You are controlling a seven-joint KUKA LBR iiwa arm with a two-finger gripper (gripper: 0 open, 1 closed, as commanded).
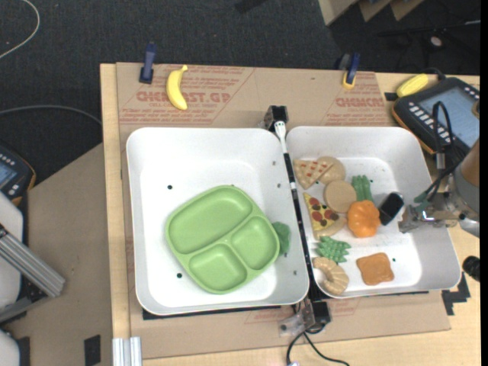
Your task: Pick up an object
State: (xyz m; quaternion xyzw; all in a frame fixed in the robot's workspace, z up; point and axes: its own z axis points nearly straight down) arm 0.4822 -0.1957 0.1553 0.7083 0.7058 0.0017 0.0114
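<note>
The gripper (418,218) is at the right side of the right bin (427,269), low over its floor; it holds nothing that I can see. A small black object (390,207) lies just beside it, toward the bin's middle, its long axis slanted. The orange pepper (364,217) comes next in the same direction.

Toy foods crowd the right bin (427,269): pizza slice (321,214), orange pepper (364,217), black block (390,207), toast (374,268). The green divided plate (221,239) lies flat in the left bin (145,204).
</note>
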